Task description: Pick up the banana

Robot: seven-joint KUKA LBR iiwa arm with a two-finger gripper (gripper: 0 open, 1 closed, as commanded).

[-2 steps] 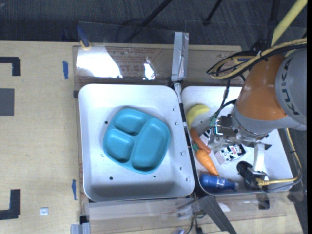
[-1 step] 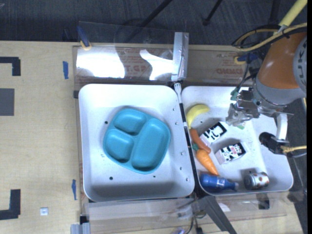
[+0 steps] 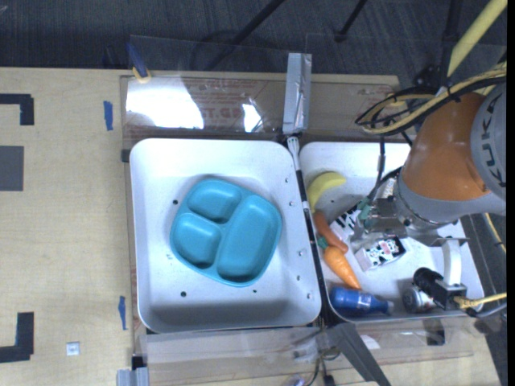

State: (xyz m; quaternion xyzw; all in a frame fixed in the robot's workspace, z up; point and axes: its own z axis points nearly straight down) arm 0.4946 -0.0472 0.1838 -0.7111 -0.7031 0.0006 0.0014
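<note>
The banana (image 3: 325,186), yellow with a greenish tint, lies at the far left corner of the right bin (image 3: 354,153). My gripper (image 3: 372,219) hangs over the middle of that bin, a little to the right of the banana and nearer the front. It is apart from the banana. Nothing shows between the gripper and the fruit.
An orange carrot (image 3: 339,257) lies along the right bin's left wall, with a blue bottle (image 3: 359,301) at the front. A black-and-white patterned card (image 3: 381,252) sits under the gripper. The left bin (image 3: 161,175) holds a blue divided plate (image 3: 226,229).
</note>
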